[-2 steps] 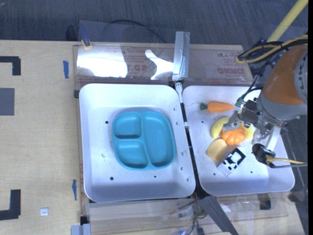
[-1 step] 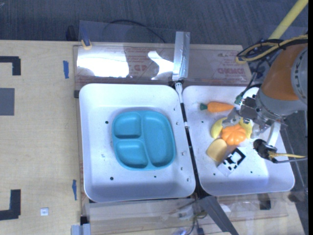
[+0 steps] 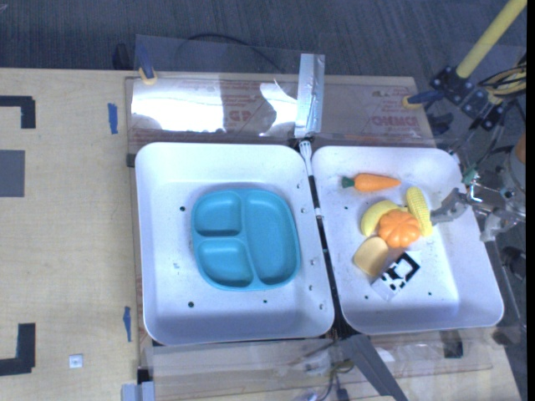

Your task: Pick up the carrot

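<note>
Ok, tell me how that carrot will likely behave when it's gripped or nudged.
The carrot looks like smooth moulded plastic, so probably rigid, light and a bit slippery. Its round tapered body lies flat in the right bin, so a nudge may roll or pivot it. It lies apart from the other toys.

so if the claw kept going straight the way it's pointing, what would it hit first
Probably the corn cob: the claw points leftward into the right bin, and the cob lies just ahead. Height is unclear, so it might pass over. The carrot lies off that line.

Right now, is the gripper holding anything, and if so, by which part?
Nothing is held. The gripper sits at the right bin's right edge, beside the corn. The carrot lies apart from it, near the bin's back.
</note>
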Controlling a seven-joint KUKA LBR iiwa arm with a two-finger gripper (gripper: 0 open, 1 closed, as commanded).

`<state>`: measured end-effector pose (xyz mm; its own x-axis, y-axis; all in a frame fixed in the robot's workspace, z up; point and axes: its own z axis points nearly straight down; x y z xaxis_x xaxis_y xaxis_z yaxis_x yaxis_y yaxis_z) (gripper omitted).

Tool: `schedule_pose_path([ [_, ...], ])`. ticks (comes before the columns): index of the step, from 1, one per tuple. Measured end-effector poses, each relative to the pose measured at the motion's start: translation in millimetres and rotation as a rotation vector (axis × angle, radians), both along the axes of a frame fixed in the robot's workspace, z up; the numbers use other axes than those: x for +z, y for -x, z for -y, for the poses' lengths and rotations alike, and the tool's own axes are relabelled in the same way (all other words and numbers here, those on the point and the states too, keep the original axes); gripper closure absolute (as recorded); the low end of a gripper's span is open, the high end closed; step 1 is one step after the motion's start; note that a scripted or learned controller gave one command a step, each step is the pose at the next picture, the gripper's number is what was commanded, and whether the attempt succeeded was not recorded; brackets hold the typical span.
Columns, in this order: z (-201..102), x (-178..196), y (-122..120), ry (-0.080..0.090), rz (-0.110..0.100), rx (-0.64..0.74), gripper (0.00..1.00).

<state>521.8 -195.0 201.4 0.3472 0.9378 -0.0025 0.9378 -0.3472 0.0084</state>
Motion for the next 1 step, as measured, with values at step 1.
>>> schedule_pose_path([
  [1, -97.1, -46.0, -23.4, -0.010, -0.014, -0.012, 0.00],
])
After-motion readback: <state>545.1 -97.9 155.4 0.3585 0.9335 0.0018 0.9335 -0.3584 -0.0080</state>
